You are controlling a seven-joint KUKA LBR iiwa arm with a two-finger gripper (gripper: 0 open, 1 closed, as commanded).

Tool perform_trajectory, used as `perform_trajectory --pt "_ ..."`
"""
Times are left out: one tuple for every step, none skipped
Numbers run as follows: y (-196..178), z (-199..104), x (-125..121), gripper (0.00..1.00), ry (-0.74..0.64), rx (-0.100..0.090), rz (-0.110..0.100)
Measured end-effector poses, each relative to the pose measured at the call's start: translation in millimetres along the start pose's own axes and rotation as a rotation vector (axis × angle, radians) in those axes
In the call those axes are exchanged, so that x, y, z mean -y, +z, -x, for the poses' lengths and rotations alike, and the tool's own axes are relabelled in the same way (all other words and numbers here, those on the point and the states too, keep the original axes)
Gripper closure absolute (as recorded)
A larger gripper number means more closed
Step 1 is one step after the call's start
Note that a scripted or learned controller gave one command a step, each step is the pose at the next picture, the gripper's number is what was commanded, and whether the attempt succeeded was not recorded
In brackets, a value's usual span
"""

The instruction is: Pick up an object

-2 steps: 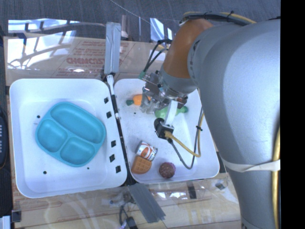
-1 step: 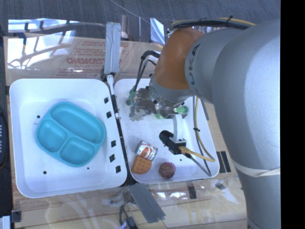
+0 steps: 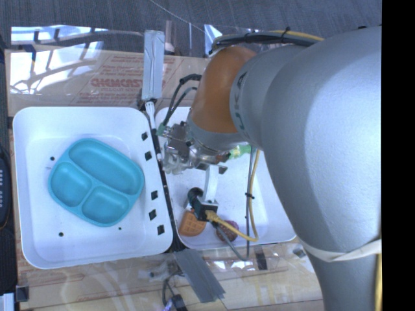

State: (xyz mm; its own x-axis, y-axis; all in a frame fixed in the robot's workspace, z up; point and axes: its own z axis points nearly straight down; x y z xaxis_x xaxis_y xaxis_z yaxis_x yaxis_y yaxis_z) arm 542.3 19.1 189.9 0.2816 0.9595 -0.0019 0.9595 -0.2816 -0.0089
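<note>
Grey arm (image 3: 311, 128) bends down over the right bin (image 3: 269, 212); fingers (image 3: 174, 162) unclear, cannot tell.

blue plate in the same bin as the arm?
No, the blue plate lies in the left bin; the arm reaches over the right bin.

Blue divided plate (image 3: 96, 181) flat in left bin (image 3: 29, 173); orange piece (image 3: 190, 223) in right bin (image 3: 269, 206).

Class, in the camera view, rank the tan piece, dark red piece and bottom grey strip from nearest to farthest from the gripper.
1. tan piece: right bin, just below the gripper.
2. dark red piece: same bin, farther right.
3. grey strip: outside that bin, at the view's bottom.
</note>
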Motion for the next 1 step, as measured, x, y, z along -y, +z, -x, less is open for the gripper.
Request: perform_trajectory --pt "-6.5 -18.0 62.0 1.00 0.530 0.000 0.000"
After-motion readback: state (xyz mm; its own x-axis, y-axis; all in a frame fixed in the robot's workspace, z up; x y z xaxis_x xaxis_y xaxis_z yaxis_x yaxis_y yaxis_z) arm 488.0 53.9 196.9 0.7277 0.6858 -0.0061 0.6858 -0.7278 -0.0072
